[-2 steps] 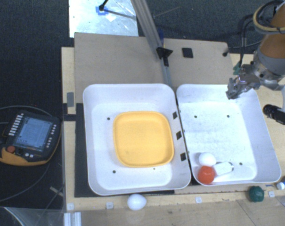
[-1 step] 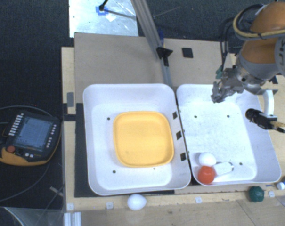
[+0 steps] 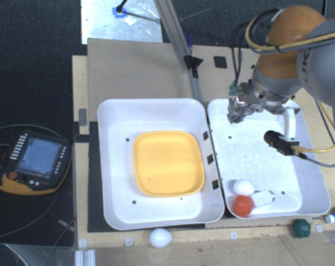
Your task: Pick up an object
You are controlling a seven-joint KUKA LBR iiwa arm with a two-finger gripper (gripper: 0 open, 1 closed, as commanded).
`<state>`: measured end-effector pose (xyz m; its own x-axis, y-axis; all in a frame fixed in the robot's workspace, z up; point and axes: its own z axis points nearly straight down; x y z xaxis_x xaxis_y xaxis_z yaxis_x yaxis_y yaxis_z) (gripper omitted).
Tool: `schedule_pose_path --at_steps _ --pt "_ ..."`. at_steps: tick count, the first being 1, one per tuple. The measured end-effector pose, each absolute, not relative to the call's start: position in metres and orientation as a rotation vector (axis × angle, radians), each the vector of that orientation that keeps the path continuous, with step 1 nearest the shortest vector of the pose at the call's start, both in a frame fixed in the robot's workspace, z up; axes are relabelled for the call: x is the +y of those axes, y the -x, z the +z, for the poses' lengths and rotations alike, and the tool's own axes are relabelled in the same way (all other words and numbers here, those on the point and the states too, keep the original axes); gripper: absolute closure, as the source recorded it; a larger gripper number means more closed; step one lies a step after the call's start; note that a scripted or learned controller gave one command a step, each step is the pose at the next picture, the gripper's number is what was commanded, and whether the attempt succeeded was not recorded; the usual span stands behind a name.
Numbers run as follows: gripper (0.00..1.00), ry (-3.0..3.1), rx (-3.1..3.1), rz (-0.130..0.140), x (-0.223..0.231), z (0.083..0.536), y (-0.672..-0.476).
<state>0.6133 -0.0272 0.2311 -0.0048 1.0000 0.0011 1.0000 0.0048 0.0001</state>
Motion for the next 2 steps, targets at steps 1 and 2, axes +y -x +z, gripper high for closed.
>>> schedule_pose_path --at_steps 1,2 --pt "1.0 2.215 -2.227 -0.003 0.028 0.24 -0.609" --pt "1.0 2.216 -2.227 -0.002 0.082 0.246 -0.609"
